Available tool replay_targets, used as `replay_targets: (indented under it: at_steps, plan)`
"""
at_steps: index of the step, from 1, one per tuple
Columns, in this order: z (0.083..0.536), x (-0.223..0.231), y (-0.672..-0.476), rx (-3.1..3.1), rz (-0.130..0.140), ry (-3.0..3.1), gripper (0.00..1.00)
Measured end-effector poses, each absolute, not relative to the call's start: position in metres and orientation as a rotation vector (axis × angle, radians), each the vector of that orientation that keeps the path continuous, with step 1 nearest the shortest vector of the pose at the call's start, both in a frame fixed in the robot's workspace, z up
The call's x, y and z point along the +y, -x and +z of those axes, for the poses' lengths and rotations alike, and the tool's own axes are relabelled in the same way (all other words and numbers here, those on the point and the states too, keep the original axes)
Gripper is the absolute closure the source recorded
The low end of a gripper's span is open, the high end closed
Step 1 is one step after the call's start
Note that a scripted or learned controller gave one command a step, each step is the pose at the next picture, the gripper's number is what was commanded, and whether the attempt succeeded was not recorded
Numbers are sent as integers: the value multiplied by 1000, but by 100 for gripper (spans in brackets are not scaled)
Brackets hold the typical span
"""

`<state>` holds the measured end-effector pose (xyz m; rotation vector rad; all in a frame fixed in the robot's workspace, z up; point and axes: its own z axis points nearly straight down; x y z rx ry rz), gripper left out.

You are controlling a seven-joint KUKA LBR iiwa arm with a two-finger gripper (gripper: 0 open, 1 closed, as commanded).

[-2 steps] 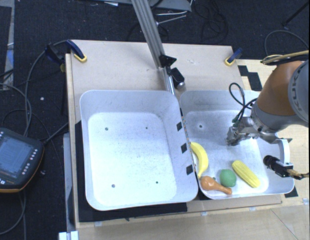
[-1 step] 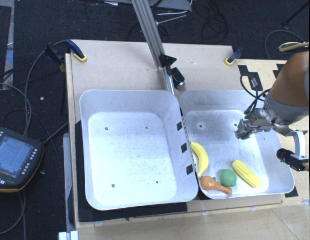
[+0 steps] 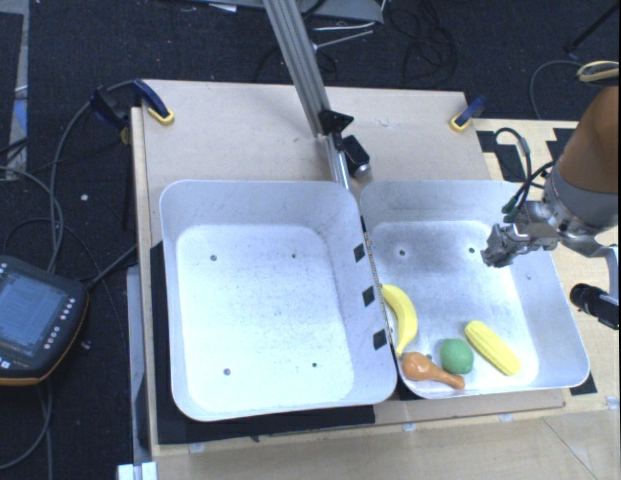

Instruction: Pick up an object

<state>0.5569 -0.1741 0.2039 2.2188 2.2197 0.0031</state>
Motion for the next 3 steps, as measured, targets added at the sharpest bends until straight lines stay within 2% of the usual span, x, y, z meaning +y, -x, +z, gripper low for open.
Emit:
replay_targets:
  at_steps: [1, 3]
  plan:
    - [231, -174, -557, 2220, 2, -2220, 100]
    - [242, -60, -552, 2227, 2, -2217, 100]
